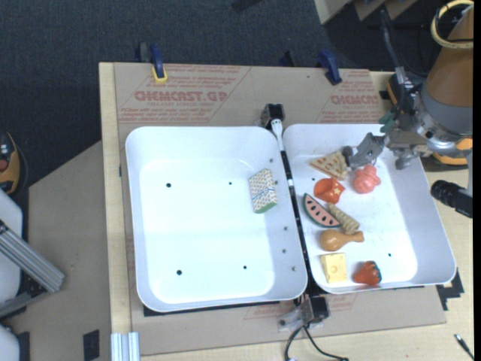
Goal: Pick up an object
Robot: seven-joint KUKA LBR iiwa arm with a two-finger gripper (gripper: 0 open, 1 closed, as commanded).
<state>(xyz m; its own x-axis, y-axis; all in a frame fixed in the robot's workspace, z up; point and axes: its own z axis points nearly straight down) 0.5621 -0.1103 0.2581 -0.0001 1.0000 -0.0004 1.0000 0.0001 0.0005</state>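
Pincer (366, 151) above right bin, pink toy (365, 179) just below it

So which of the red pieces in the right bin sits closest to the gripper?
The pink-red piece, just below and right of the gripper. The tomato-like one lies farther left, and the red one lies at the bin's near edge.

Looks like a robotics lab setup.
Board (225, 92) clamped down with blue clamps (157, 60), two white bins (150, 201), aluminium framing (30, 258), loose cables (316, 341), dark carpet (113, 13).
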